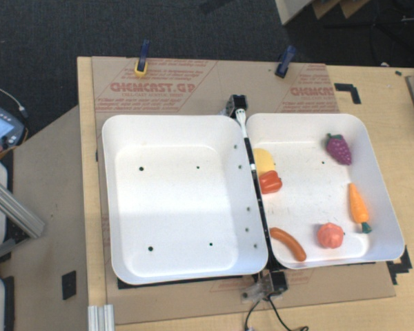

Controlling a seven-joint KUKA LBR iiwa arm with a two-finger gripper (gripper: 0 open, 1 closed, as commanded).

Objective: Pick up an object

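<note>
The right bin (310, 133) holds several toy foods. A purple bunch of grapes (339, 149) lies at its far right. An orange carrot (359, 207) rests along the right wall. A pink-red round fruit (330, 236) sits near the front edge, and a reddish sausage (288, 244) lies at the front left corner. A yellow piece (263, 160) and a red pepper (270, 182) touch each other against the left wall.
The left bin (172, 198) stands beside the right one on a brown cardboard sheet (193, 81). Two clamps, yellow-blue (142, 59) and blue (286, 61), hold the sheet's far edge. A black clip (236, 105) sits where the bins meet.
</note>
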